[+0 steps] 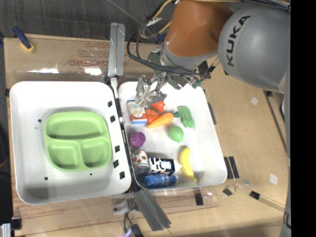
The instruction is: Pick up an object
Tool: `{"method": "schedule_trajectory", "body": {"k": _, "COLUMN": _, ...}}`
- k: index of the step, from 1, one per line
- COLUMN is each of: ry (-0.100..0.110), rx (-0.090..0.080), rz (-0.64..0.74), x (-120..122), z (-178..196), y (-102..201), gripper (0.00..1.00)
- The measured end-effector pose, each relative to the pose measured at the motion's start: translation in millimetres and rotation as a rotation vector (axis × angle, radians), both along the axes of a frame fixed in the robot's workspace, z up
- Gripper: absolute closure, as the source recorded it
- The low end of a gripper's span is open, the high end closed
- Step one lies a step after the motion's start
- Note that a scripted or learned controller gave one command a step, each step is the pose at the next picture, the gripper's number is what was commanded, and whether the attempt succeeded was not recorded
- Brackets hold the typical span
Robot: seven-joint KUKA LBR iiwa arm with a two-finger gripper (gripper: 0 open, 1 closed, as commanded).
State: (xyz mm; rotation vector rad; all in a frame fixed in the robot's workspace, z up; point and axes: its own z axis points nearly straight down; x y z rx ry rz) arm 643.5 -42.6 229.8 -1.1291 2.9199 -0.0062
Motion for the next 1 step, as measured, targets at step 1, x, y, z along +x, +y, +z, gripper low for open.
{"method": "schedule_trajectory", "body": {"k": 1, "ry": 0.017, "rx": 0.0, "rz": 0.178, "x": 6.4, "z": -71.0, "y": -82.9, "gripper": 1.0}}
